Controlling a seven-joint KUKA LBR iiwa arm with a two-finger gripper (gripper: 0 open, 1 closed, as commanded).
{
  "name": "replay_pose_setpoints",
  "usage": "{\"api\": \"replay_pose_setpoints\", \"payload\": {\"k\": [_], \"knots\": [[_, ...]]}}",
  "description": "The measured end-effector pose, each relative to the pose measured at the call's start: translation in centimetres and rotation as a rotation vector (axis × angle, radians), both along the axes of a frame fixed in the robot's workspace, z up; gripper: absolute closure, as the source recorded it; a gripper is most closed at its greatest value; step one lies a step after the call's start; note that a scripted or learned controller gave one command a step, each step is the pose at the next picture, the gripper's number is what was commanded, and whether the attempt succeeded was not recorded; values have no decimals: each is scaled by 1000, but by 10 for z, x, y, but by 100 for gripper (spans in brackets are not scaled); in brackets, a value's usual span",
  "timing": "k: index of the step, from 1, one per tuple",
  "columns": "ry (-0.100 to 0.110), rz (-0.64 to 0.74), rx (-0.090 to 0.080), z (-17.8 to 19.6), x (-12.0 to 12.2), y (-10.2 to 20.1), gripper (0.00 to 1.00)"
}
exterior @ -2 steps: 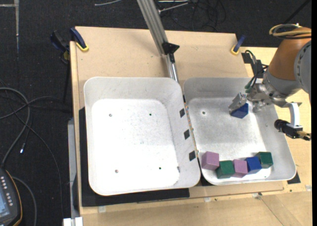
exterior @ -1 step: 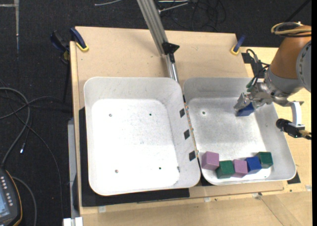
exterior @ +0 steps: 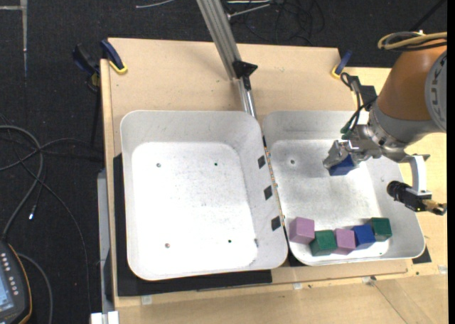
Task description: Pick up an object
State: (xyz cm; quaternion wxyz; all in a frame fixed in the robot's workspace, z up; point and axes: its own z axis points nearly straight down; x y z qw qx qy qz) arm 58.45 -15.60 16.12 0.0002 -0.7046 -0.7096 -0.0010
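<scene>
Gripper [exterior: 340,158] clamps a blue block [exterior: 343,167], above the right bin [exterior: 313,131] floor it seems | grab looks done | five blocks [exterior: 340,236] wait along the near wall

Blue block [exterior: 343,166]: small cube, at the pincer [exterior: 337,158] tip, over the right bin's [exterior: 313,195] middle.
Row at near wall: purple block [exterior: 302,230], green block [exterior: 324,242], second purple block [exterior: 345,239], second blue block [exterior: 364,234], second green block [exterior: 382,228]; touching, upright.
</scene>
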Motion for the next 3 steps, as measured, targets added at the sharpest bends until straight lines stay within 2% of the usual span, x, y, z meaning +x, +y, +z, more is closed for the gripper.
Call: {"api": "replay_pose_setpoints", "payload": {"k": [1,2,3], "knots": [[-2,1,0,30,0,59,100],[4,4,2,34,-21,152,100],[-1,4,2,64,-29,225,100]]}}
